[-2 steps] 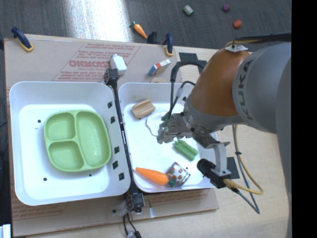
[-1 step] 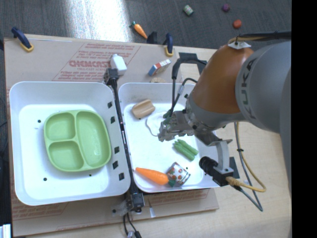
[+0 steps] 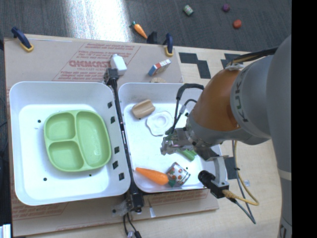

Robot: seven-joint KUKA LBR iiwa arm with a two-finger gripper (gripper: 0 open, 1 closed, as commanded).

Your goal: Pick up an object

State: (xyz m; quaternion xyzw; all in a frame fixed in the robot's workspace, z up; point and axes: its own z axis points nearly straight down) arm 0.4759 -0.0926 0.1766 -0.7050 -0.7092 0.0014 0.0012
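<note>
My gripper (image 3: 171,147) hangs over the middle of the right bin (image 3: 130,148), reaching in from the right. A small green object (image 3: 188,154) lies right beside its fingers; whether it is held is unclear. Below the gripper lie an orange carrot (image 3: 152,176) and a small multicoloured cube (image 3: 177,174) near the bin's front wall. A tan bread-like piece (image 3: 142,108) sits at the bin's far left, with a white ring-shaped object (image 3: 159,122) beside it.
The left bin (image 3: 20,133) holds a green divided plate (image 3: 77,140). A cardboard sheet (image 3: 89,61) lies behind the bins with a small block (image 3: 158,67) on it. Clamps (image 3: 22,38) grip the board's edges. Small toys (image 3: 188,10) lie on the floor beyond.
</note>
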